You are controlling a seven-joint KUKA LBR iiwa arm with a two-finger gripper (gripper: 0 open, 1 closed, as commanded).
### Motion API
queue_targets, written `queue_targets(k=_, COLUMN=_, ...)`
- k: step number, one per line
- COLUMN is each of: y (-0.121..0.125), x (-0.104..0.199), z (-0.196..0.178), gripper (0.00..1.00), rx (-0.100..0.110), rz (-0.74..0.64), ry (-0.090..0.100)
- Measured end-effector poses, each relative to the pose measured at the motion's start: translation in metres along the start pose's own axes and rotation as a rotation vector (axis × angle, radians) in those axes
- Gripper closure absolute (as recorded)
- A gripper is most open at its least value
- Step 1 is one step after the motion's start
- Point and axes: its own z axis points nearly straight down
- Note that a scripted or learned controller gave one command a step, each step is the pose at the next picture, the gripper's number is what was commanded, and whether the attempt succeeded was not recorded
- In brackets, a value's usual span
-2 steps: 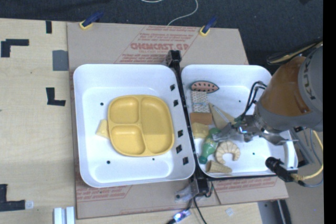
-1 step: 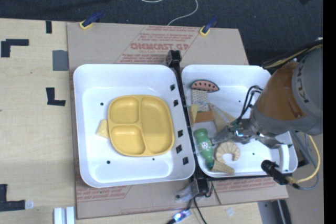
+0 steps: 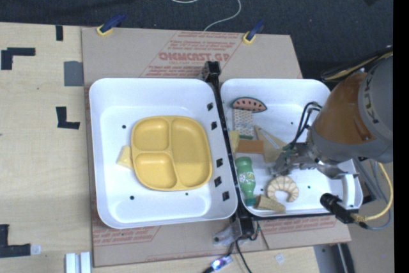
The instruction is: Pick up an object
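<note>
Camera view: you look down on two white bins side by side, the arm [image 3: 358, 118] reaching in from the right
Left bin [image 3: 108, 105]: a yellow divided plate [image 3: 171, 152] with a pale wedge [image 3: 124, 156] poking out at its left edge
Right bin [image 3: 281, 89]: a watermelon slice [image 3: 248, 105] at the top, a green bottle [image 3: 245, 179] by the divider, a croissant [image 3: 283, 188] low in the middle
Gripper [image 3: 285, 160]: low over the right bin, just above the croissant; whether its fingers are spread or pressed together you cannot tell
Progress: judge nothing lifted yet; the grasp and the raise are left
Room: the croissant has bare floor on its right; the bottle and a tan wedge [image 3: 271, 204] crowd its left and lower side, with the front wall near
</note>
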Motion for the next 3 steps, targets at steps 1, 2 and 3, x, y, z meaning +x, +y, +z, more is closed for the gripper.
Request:
queue_targets(k=1, y=-0.002, x=-0.002, z=-0.062, gripper=1.00, rx=-0.001, rz=-0.001, ry=0.002)
queue_targets(k=2, y=-0.006, x=-0.001, z=-0.105, gripper=1.00, rx=0.001, rz=-0.001, ry=0.002)
queue_targets(k=3, y=-0.006, x=-0.001, z=-0.130, gripper=1.00, rx=0.001, rz=-0.001, ry=0.002)
